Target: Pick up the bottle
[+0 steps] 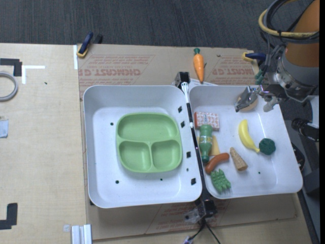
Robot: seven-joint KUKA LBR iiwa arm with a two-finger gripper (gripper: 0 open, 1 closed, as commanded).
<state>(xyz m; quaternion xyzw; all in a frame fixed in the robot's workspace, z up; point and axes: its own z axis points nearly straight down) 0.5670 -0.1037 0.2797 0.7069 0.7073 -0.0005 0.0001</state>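
Our gripper point(247, 101) hangs empty, can't tell how open; bottle point(205, 141) sits jammed against the bin wall point(193, 136), so we'd probably slip.

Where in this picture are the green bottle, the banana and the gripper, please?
green bottle point(205, 142): camera view, on the middle of its body, by the right bin's left wall.
banana point(247, 136): camera view, on the middle of its curve.
gripper point(247, 101): camera view, at its fingertips, above the right bin's far end.

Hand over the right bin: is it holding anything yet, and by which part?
Nothing is held. The hand hangs over the right bin's far edge, while the green bottle lies apart from it against the bin's left wall.
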